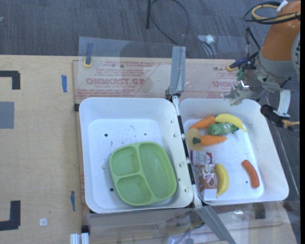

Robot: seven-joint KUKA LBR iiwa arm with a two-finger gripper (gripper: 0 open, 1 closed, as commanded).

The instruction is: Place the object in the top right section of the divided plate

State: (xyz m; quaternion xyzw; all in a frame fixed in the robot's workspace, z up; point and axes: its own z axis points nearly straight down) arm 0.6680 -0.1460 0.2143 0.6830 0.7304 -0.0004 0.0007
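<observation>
Above the right bin's (267,143) far rim hangs the gripper (239,93), clenched or released I cannot tell, and with 2 carrots (212,140), a banana (231,119) and a green piece (221,128) touching there, a grab could snag neighbours and never reach the divided plate (143,174).

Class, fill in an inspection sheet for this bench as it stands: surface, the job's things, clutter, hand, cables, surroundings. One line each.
Surface: two white bins side by side, the left bin and the right bin, on a wooden bench.
Job's things: green divided plate in the left bin, all sections bare; no object chosen yet.
Clutter: right bin holds two bananas, two carrots, a green toy, a sausage and small packets.
Hand: hand over the right bin's far edge; its state cannot be told.
Cables: black cable on the floor behind; yellow hose on the arm.
Surroundings: blue tape marks on the bench.
</observation>
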